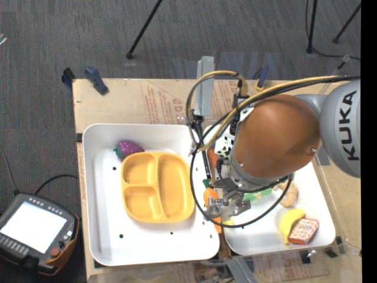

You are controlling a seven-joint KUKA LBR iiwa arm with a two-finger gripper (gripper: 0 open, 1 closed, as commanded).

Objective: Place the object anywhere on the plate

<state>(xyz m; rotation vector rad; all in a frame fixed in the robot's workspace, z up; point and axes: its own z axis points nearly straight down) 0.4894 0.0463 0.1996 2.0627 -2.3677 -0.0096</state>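
jaws (227,208): low at right bin's (265,246) left edge, state cannot be told | plate (158,187): seated in left bin (106,229) | grapes (128,148): just beside plate

"KUKA" lettering on grey arm (347,128)

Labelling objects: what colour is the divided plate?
Yellow plate, clearest in the camera view.
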